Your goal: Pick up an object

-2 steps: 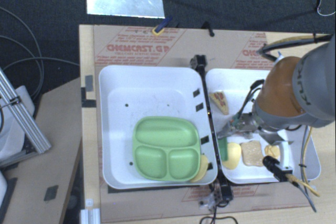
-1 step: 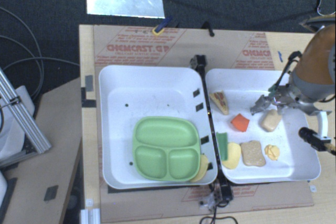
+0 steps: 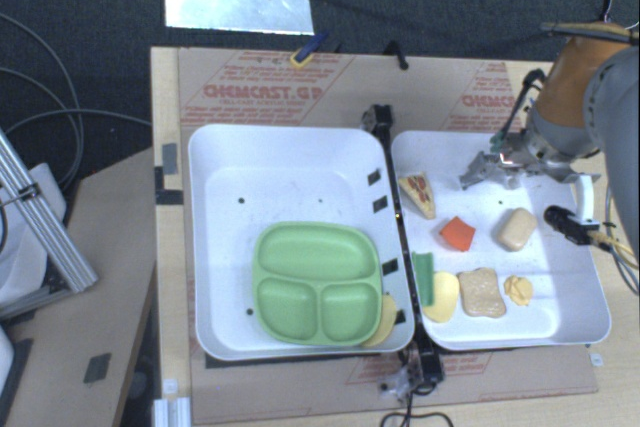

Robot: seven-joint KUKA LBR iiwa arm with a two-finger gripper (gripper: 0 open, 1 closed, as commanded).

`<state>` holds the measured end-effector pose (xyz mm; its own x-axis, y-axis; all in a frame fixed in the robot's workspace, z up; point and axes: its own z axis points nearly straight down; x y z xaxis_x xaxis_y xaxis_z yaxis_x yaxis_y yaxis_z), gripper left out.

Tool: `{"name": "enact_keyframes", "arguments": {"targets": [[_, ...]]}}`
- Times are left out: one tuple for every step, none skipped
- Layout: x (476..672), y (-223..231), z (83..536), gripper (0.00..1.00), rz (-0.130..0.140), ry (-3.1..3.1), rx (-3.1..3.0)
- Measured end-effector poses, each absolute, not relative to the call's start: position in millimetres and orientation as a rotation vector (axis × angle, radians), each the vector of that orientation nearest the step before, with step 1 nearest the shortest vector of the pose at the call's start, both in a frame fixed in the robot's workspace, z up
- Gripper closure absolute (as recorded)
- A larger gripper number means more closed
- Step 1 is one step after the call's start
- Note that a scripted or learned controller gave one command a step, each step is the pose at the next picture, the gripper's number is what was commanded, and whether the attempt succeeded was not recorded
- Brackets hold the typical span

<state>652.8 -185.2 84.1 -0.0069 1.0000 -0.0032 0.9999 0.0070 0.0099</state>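
White right bin (image 3: 575,315) holds orange block (image 3: 457,234) near gripper (image 3: 483,170).

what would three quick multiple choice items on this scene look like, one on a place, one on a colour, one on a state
1. The green divided tray lies in: A the left bin; B the right bin; C the bench outside the bins.
2. The block beside the pizza slice is: A blue; B orange-red; C black.
3. The gripper is: A over the left bin; B above the right bin's far side; C resting on the tray.

Answers: 1 A, its rim sits inside the left bin. 2 B, plainly orange-red. 3 B, it hangs over the right bin.
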Motion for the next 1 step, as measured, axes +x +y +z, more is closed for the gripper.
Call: {"name": "enact_keyframes", "arguments": {"targets": [[585.9, -134.9, 84.0, 0.0, -0.001, 2.228, 2.222]]}}
